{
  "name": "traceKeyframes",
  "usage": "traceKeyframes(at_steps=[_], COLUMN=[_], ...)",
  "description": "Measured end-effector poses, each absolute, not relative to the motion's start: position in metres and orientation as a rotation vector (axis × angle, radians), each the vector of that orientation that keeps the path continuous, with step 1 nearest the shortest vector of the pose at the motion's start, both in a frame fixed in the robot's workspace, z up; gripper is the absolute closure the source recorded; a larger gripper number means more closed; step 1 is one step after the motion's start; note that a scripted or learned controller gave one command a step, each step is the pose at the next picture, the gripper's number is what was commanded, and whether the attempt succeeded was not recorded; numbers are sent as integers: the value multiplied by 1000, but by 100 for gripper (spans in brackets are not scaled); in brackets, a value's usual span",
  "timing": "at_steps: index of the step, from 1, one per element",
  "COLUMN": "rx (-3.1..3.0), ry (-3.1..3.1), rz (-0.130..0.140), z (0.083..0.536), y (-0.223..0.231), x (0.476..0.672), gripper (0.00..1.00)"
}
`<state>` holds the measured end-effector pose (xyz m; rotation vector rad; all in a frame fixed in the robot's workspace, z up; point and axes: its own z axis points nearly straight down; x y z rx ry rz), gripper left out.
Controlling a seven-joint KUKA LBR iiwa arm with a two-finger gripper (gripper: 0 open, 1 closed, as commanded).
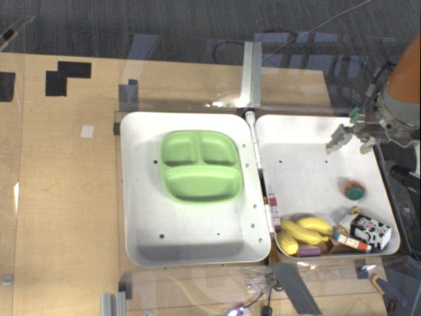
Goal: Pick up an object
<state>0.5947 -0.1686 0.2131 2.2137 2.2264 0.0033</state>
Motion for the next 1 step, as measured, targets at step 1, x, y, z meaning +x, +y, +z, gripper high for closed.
traceKeyframes(at_steps=[1], rx=[2571], ry=[1807], rz=[2], z=[97], y=[-188], x=[570], gripper=[0])
